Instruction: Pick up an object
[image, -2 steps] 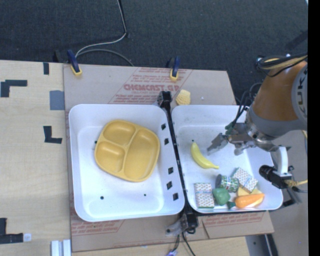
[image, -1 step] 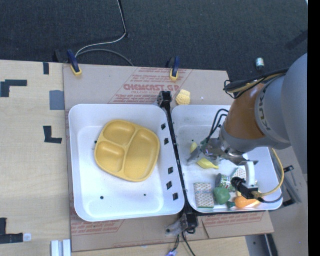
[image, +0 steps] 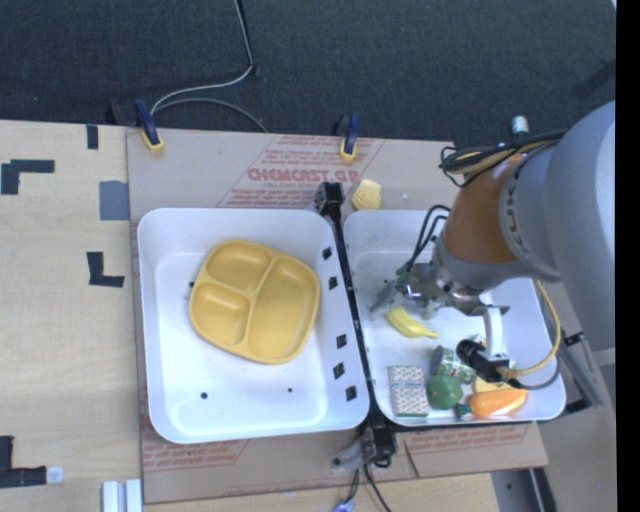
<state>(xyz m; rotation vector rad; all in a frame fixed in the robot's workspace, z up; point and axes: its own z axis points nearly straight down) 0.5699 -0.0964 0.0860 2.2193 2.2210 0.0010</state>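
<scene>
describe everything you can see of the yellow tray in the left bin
The yellow sectioned tray looks like moulded plastic, squarish with rounded corners, divided by raised ridges into three compartments: a long one on the right side and two smaller ones on the left. It lies flat, right side up, turned at a slant, in the upper middle of the left shallow white bin, with nothing on it.

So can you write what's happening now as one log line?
arm: over right bin | gripper: above banana | tray: left bin
</scene>
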